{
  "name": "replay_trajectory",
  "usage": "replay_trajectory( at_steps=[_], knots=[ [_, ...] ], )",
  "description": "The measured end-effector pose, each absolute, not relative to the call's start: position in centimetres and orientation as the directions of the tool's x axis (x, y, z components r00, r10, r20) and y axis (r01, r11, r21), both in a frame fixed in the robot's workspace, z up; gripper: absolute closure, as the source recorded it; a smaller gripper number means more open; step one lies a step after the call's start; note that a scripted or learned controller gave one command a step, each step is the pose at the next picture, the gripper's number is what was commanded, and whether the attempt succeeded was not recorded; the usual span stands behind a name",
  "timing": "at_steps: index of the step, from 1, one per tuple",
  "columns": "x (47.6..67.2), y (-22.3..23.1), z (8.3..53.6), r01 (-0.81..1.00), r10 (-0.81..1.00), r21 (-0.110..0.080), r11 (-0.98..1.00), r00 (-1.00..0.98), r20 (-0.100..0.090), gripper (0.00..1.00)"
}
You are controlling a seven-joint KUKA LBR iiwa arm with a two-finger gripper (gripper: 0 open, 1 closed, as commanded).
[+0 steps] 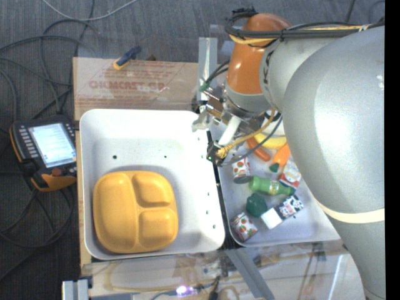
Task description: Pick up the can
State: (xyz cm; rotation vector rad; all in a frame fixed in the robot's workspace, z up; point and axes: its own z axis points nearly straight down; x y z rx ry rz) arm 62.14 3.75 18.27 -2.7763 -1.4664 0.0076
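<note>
A: Where's the big grey arm [331, 99]?
B: Above the right shallow white bin [312, 227]; its hand [215, 127] sits at the top left corner, grip hidden.
A: And the small red-and-white printed can [244, 225]?
B: At that bin's front left corner, lying free.

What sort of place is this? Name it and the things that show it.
Most likely a robotics lab or test cell. A teach pendant lies on grey carpet with loose cables, and two white bins sit on a bench under the arm, one holding a yellow divided tray.
</note>
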Motion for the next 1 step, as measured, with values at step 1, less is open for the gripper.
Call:
replay_trajectory(
  at_steps=[1],
  knots=[
    [54.79,-5.07,18.25,0.816,0.816,-0.004,-0.578,0.578,-0.004,0.00]
  ],
)
